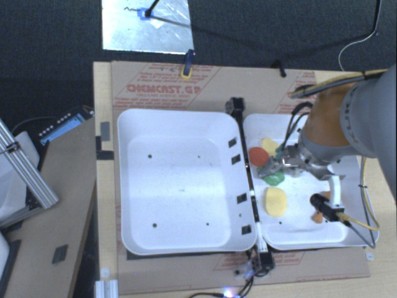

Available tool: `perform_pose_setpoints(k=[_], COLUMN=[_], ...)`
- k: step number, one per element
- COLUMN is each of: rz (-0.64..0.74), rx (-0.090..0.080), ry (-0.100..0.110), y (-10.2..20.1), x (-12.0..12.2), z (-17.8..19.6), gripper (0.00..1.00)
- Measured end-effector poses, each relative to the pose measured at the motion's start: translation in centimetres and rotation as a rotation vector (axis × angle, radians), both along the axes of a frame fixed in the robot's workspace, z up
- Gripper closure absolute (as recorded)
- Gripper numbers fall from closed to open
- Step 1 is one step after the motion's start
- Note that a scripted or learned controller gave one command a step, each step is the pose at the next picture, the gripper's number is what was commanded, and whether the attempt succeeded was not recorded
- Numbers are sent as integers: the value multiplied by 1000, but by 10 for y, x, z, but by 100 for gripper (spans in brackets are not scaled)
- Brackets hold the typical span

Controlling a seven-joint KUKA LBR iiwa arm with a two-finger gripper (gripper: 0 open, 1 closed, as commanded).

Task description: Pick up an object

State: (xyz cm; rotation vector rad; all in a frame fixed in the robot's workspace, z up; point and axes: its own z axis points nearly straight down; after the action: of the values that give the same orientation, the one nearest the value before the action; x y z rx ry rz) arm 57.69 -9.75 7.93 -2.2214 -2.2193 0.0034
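Camera view, arm (347, 120) over right bin (298, 238), gripper (277, 164) low among red piece (258, 156), green piece (273, 178), pale yellow piece (270, 144), finger spread not discernible, yellow lump (276, 202) just below, left bin (180, 179) beside.

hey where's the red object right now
In the camera view, the red object lies in the right bin, near its left wall, with a pale yellow piece just above-right and a green one below it.

Dark carpet floor (49, 42) w/ shiny metal sheet (147, 16), tan bench (62, 185).
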Motion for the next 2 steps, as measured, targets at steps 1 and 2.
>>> perform_pose_setpoints(k=[1,2], rz=[6,6], rx=[0,-1], ry=[-8,-8], y=[5,7], x=[42,94], z=[6,6], gripper=[0,0])
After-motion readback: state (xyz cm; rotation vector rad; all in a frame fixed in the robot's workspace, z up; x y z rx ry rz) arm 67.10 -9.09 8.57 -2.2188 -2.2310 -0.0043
